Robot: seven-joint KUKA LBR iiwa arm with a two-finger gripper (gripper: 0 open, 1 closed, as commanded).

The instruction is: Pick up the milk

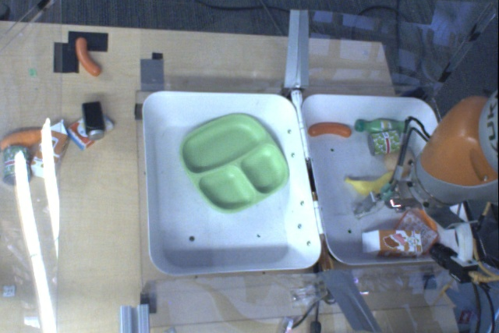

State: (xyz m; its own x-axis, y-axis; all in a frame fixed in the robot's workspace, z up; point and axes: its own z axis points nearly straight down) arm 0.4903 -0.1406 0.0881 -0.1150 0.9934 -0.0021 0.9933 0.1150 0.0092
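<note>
Claw (374, 201) above banana (368, 184); milk (399, 240) lies just beside, toward front.

green plate (234, 161), sausage (330, 129), banana (369, 183)

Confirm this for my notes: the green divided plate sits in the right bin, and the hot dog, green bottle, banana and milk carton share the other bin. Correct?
Not quite. The camera view shows the green divided plate in the left bin; the hot dog, green bottle, banana and milk carton share the right bin.
</note>
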